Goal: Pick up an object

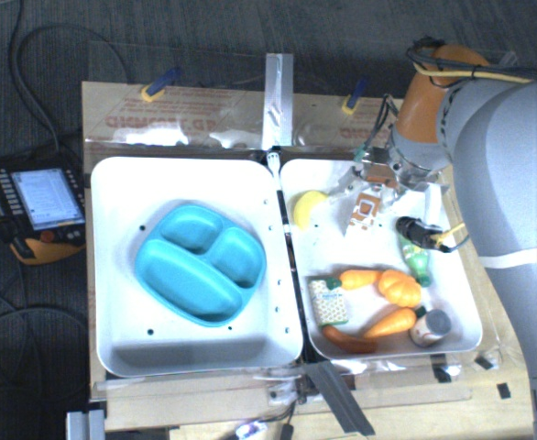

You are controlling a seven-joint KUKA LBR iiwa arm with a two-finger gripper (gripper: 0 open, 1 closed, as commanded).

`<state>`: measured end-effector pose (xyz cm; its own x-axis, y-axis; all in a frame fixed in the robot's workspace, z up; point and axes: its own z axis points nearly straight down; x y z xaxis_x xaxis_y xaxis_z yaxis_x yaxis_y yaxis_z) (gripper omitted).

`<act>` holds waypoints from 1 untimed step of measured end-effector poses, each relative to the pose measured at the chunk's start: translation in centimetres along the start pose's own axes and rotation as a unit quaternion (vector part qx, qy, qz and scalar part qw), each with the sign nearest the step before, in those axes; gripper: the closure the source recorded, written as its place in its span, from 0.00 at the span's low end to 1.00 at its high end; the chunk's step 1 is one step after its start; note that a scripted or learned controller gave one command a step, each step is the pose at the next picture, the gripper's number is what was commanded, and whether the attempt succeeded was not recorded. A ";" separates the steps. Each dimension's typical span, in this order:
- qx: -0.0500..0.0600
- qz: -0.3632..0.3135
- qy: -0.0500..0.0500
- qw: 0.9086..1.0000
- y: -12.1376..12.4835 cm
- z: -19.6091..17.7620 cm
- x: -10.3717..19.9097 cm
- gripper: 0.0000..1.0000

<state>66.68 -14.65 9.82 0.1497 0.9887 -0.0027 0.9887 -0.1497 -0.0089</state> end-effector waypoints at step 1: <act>0.001 0.000 -0.004 1.000 0.0 -0.8 -0.1 1.00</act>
<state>66.66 -14.73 10.57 0.1490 0.9888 -0.0097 0.9888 -0.1491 -0.0109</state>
